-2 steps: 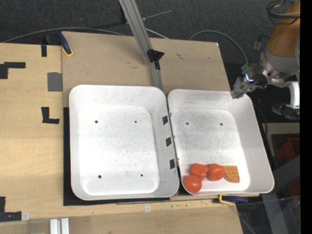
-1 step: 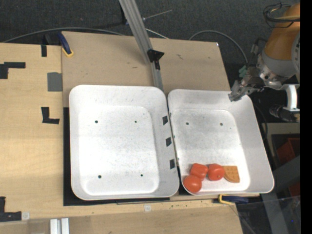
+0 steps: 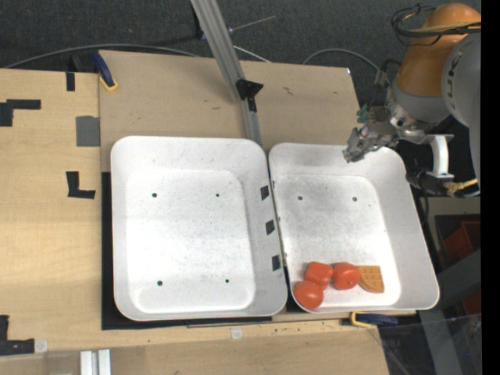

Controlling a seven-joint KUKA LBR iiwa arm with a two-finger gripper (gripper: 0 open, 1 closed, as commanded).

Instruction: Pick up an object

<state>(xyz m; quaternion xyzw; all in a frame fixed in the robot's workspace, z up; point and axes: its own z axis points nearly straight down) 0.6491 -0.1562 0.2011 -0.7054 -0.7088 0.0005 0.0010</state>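
Observation:
Three small red-orange rounded pieces (image 3: pixel 322 280) lie bunched at the near edge of the right bin (image 3: pixel 394 209). Touching them on the right is a flat orange waffle-patterned piece (image 3: pixel 372 279). My gripper (image 3: pixel 355 150) hangs over the far right corner of that bin, well away from the objects. Nothing shows between its fingers. The grey arm with its orange band (image 3: pixel 428 61) reaches in from the upper right.
The left bin (image 3: pixel 129 209) sits beside the right one, joined by black clips. A slanted metal pole (image 3: pixel 226 53) rises behind the bins. Wooden bench surface with black tape marks lies to the left. Cables run at the far right.

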